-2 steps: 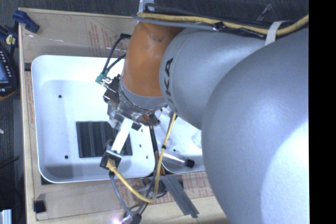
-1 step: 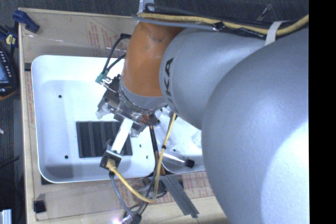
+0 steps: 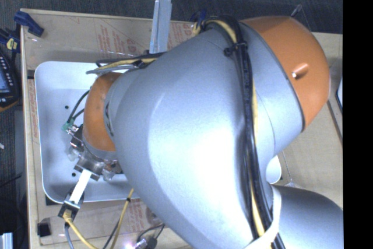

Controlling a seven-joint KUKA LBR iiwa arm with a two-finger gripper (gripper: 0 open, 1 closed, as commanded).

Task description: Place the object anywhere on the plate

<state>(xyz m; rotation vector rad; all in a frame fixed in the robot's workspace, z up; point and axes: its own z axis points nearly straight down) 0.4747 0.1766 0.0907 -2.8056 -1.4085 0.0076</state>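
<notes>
Occupying most of the camera view, the grey KUKA arm [image 3: 198,143] reaches in from the right, its large orange joint cap [image 3: 291,76] at the upper right and black and yellow cables [image 3: 247,125] running along its body. Beyond the arm's orange wrist band [image 3: 96,116], the gripper [image 3: 81,163] sits low over the left white bin [image 3: 49,125], near that bin's front wall. Whether the tool is spread or pressed together cannot be determined, because the wrist hardware and the arm cover it. A white tag-like strip [image 3: 78,189] projects from the wrist assembly toward the bin's front edge. Behind the tool, a grey upright post [image 3: 160,23] stands on the brown bench surface [image 3: 87,38], and blue clamps [image 3: 26,21] sit at the far left corner. The task object and the plate cannot be located; the arm covers the area to the tool's right.
</notes>
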